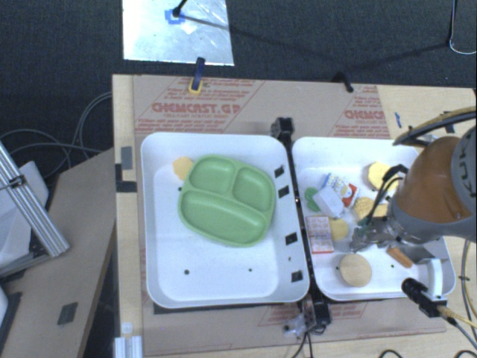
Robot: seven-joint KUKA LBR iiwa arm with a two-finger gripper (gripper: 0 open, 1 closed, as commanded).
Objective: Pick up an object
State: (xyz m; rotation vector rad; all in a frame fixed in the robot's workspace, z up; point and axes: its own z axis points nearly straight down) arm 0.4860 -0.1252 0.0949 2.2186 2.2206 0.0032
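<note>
On the worktop [223,99], two shallow white bins sit side by side. The left bin [160,274] holds a green divided plate [226,200], which lies roughly in the bin's middle, and a small yellow piece [181,168] peeks out at the plate's upper left edge, touching or just beside it. The right bin [328,151] carries a cluster of small things: a yellow object [378,173] near its upper right, a white packet with red and blue print [332,194] near its centre, a flat pink card [318,232] lying close to the bin's left wall, a pale yellow piece [340,230] just beside that card, and a round tan disc [355,269] towards the front edge. The arm [436,189] reaches in from the right over this bin, its orange band bulking above the wrist. The claw [365,235] is low among the objects, between the white packet and the tan disc; whether it is spread or pinched together I cannot tell, and nothing is visibly caught in it.
</note>
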